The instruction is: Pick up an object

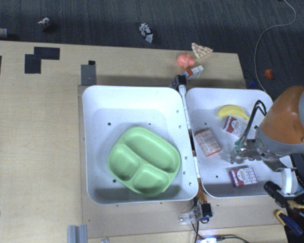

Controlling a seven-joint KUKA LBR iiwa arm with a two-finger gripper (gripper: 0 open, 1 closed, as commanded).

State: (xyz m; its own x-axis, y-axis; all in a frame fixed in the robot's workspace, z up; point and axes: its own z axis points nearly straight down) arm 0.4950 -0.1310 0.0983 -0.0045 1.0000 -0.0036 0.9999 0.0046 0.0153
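The right bin (pixel 213 103) holds a yellow banana (pixel 231 110), a red and white packet (pixel 236 126) just below it, a reddish carton (pixel 208 142) near the bin's left wall, and another red packet (pixel 242 176) near the front wall. My gripper (pixel 238 153) reaches down into this bin from the right, between the upper packet and the front packet. Its tip hovers over bare bin floor to the right of the carton. I see nothing held between its fingers.
The left bin (pixel 99 105) holds a green divided plate (pixel 144 160). Behind the bins on the bench lie a pink object (pixel 185 61), a pizza-slice toy (pixel 201 50) and a small red-and-white item (pixel 194 72). Cables and clips sit at the front edge.
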